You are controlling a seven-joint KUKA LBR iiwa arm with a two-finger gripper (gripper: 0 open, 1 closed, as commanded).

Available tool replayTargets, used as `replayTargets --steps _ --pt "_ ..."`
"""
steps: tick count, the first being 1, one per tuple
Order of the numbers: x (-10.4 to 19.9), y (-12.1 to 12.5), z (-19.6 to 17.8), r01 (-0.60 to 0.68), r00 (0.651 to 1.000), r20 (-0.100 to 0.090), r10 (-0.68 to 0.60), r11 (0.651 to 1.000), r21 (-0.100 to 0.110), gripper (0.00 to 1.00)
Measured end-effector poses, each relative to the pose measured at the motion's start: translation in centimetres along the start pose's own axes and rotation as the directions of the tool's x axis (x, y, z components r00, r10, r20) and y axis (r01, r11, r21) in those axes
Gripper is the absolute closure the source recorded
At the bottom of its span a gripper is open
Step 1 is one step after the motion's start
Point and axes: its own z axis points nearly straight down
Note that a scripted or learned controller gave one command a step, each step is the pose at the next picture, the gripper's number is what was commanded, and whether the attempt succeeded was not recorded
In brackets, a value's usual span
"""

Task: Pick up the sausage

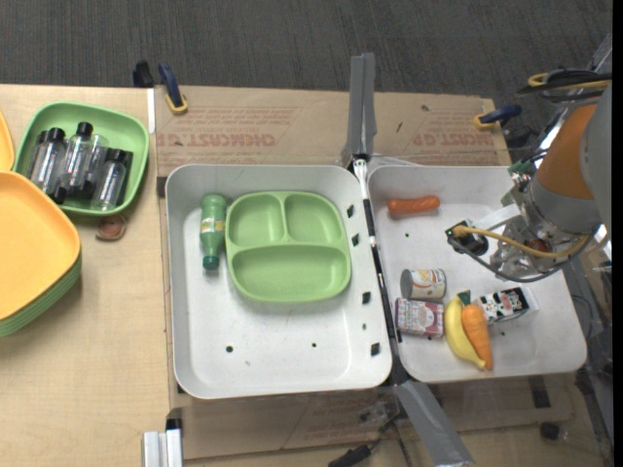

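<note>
Sausage (pixel 414 204) lies at far left of the right bin (pixel 545 356), long axis running left-right. Gripper (pixel 508 258) hangs well apart, to its right and nearer the camera. Whether it is spread or pressed together cannot be told.

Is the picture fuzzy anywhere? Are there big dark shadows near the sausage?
In the camera view, the small orange-red sausage looks sharp against the shallow white right-hand bin. The light there is even, with only faint, soft shadows. The grey arm's gripper is the hardest part to make out.
</note>
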Motion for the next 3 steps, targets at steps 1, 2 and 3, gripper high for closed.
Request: replayTargets --steps 1,2,3 --pt "-2.5 3.4 3.9 0.196 0.981 -0.001 -0.196 0.981 0.0 1.0" --pt "-2.6 3.4 3.1 0.191 0.982 0.001 -0.191 0.982 0.002 1.0" --pt "-3.7 5.8 4.5 -0.032 0.999 -0.003 0.032 0.999 0.002 1.0"
